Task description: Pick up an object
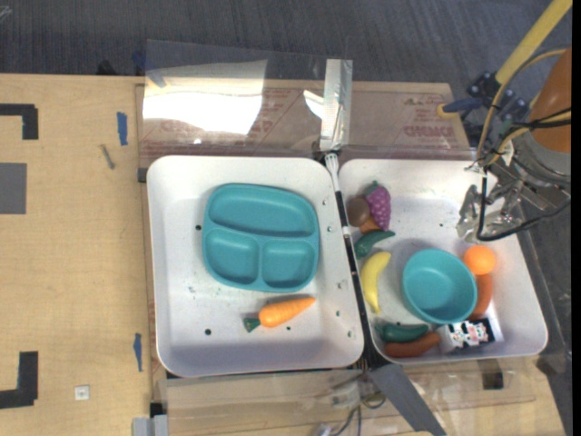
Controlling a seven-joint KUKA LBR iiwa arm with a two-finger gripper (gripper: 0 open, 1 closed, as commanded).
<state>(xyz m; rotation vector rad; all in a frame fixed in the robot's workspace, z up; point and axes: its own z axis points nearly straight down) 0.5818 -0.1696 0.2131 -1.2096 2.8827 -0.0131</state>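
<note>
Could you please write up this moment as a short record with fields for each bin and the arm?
left bin: teal divided plate; toy carrot in front of it
right bin: teal bowl, banana, grapes, orange ball, other small toys
pincer: over the right bin's far right side, nothing seen held

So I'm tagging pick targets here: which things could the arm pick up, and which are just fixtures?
Pickable: carrot, banana, grapes, orange, teal bowl, divided teal plate.
Fixtures: left bin, right bin, hand.
</note>
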